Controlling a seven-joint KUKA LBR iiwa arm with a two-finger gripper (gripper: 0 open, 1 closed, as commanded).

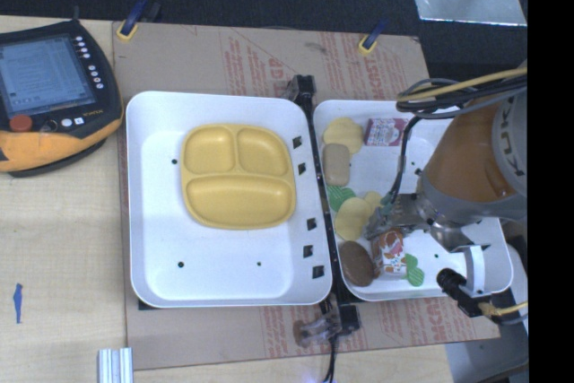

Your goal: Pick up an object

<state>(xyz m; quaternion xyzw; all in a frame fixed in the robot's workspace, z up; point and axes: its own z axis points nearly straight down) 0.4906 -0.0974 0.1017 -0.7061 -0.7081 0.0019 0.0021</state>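
Two white bins side by side on the bench. Left bin [152, 193] carrying a yellow divided plate [239, 175], three compartments, sitting toward the far side. Right bin [430, 123] crowded: pale yellow round pieces [343, 134], a tan piece [336, 163], something green [340, 195], a brown round piece [356, 263], a small pink-and-white packet [385, 132] at the far edge. Arm [471, 161] down over that bin from the right, gripper [392, 224] low among the clutter, right above a red-and-white packet [391, 252]. Teach pendant [49, 90] resting off left.
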